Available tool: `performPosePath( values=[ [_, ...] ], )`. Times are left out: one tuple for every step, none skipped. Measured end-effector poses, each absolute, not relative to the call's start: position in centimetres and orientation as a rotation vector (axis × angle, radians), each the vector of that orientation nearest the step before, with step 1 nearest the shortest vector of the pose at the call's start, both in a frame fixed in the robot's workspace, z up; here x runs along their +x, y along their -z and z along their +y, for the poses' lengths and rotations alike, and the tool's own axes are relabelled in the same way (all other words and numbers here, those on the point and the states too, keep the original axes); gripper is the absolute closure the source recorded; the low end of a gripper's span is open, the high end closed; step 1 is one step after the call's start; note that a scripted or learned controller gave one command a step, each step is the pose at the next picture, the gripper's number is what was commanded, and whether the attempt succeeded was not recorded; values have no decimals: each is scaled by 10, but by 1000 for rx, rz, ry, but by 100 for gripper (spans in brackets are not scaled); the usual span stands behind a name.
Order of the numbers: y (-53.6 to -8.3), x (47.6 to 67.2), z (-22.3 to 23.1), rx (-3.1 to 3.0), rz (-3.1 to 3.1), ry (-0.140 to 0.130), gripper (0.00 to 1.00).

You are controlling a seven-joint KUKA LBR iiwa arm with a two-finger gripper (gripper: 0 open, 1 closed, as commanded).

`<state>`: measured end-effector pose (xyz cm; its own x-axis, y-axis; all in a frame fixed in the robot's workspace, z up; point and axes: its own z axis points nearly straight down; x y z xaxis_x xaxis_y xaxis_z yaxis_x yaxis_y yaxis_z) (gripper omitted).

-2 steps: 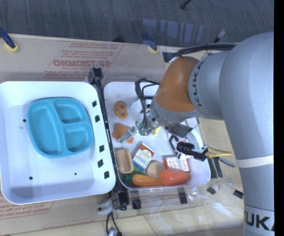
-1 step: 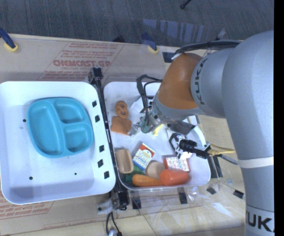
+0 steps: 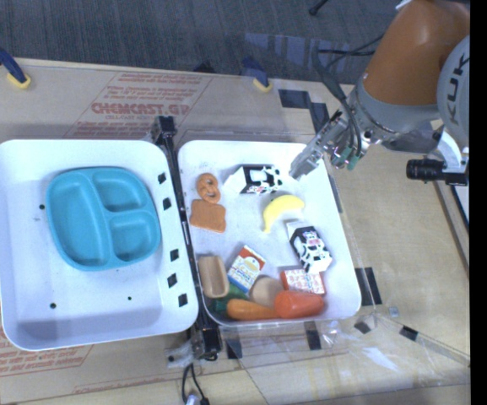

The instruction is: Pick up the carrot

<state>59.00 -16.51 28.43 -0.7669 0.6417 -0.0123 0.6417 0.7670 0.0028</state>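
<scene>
My gripper (image 3: 311, 160) hangs above the right bin's (image 3: 338, 226) far rim — open or clenched, I cannot tell. The carrot (image 3: 250, 310) lies against the near wall, wedged among a red block (image 3: 298, 305) and cartons (image 3: 246, 270); I judge a descent there risks snagging neighbours — or the wall.

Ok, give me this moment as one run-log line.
gripper: above right bin far edge, holding nothing | carrot: near edge, beside tomato | status: not picked
</scene>
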Motion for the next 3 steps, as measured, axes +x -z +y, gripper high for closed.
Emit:
performPosePath(
  values=[
    [-286, 488, -215, 1125, 2930, 8, 100],
    [-286, 489, -212, 1119, 2933, 4, 0],
    [-169, 544, -144, 1685, 2663, 2, 0]
  ],
)
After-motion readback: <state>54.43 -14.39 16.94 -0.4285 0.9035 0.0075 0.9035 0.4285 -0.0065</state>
